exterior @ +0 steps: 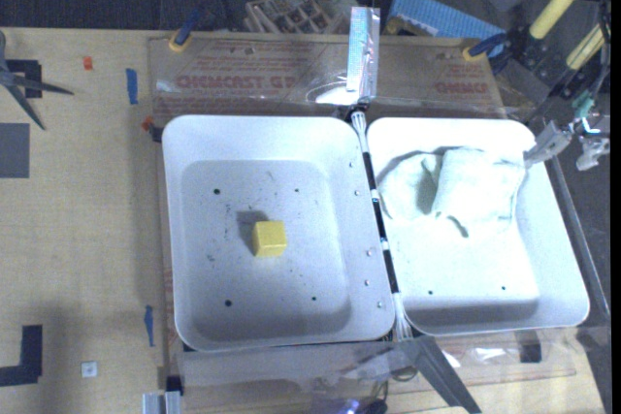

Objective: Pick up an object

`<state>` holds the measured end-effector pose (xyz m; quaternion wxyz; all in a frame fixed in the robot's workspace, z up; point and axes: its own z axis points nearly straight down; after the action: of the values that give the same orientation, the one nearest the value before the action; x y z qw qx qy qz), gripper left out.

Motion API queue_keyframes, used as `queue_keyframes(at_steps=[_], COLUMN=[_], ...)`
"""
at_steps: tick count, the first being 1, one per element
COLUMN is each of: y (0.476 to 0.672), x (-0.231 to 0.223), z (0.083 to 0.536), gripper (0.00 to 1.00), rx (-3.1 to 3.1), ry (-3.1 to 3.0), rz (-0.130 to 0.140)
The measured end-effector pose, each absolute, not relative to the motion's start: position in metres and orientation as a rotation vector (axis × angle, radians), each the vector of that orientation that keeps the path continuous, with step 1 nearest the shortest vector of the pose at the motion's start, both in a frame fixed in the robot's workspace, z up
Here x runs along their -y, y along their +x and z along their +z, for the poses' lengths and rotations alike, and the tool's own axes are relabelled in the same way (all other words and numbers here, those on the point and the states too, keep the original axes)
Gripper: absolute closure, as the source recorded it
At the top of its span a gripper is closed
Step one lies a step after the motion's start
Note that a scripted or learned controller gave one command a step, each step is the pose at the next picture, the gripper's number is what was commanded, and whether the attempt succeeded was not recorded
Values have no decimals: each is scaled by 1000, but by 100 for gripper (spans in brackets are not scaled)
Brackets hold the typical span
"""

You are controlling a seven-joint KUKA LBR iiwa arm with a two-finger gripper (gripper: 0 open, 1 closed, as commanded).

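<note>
- Currently, claw [568, 139] hangs at 3 o'clock by right bin [563, 301]; finger state cannot be told.
- Cube [270, 238] and cloth [456, 189] lie loose, ungrasped.

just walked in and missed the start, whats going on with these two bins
A robot arm is set up to pick an object from two white bins. Its tool sits at the far right edge of the right bin, with nothing seen between its fingers. A yellow block lies alone in the left bin, untouched. A crumpled white cloth lies in the right bin, close to the tool. Nothing has been lifted yet.
</note>
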<state>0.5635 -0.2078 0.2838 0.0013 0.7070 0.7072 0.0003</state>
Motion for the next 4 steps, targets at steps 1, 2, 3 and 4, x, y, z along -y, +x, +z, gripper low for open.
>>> queue_keyframes(at_steps=[1,2,3,4], y=[550,497,482,480], x=[193,201,222,222], z=[351,435,435,435], gripper=[0,0,0,0], rx=[-1333,-582,-333,-355], ry=[2843,3087,3125,3123], rz=[0,-1,-4,-5])
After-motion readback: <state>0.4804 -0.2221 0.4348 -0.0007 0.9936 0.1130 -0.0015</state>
